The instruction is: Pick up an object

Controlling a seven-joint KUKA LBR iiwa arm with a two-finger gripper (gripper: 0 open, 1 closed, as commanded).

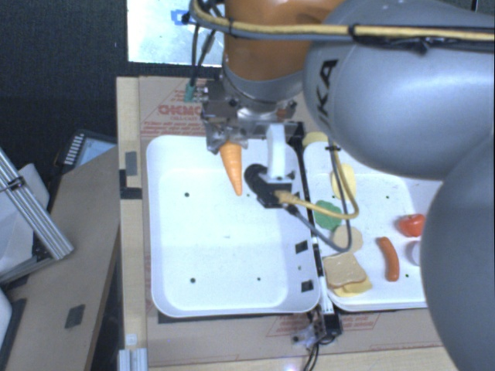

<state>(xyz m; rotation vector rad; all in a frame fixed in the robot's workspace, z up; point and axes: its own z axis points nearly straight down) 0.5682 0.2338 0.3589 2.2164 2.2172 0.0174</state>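
hanging tip-down from the gripper (227, 143), the toy carrot (232, 170) is over the left bin (201, 261), toward its 1 o'clock corner. the fingers look closed on only its broad top. so slight a hold on a tapering body could let it slip out and drop.

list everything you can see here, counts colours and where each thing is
left bin: 1, white, left side of the bench
right bin: 1, white, beside it on the right
carrot: 1, orange, tip down, wide end at the claw, over the left bin's far part
tomato: 1, red, right bin
sausage: 1, red-brown, right bin, just nearer than the tomato
sandwich: 1, tan with a yellow layer, right bin's near left corner
green piece: 1, green, right bin, by its left wall
arm: 1, grey with orange band, from the right
claw: 1, metal, above the left bin
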